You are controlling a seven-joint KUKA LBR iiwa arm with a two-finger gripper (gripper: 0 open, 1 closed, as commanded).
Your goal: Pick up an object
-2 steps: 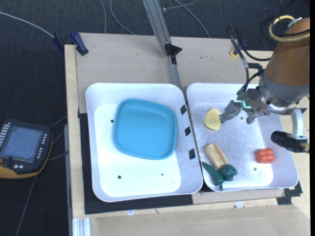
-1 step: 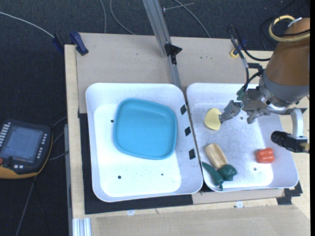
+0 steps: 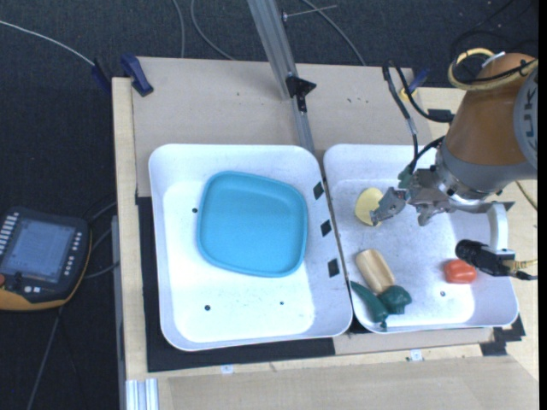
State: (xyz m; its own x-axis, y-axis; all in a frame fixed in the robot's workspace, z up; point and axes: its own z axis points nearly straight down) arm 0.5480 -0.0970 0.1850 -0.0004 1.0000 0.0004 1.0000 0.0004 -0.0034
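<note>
My gripper (image 3: 407,209) hangs over the middle of the right bin (image 3: 427,159), fingers spread open with nothing between them. A pale yellow rounded piece (image 3: 368,203) lies just left of the left fingertip (image 3: 389,206); whether they touch I cannot tell. A tan wooden cylinder (image 3: 374,269) lies below it toward the bin's front. A dark green object (image 3: 385,300) rests at the front left corner. A red-orange object (image 3: 459,271) sits at the front right of the bin.
The left bin (image 3: 175,229) holds a light blue square plate (image 3: 253,223). A grey metal post (image 3: 275,32) slants down to the gap between the bins. A handheld pendant (image 3: 38,254) lies on the floor at far left.
</note>
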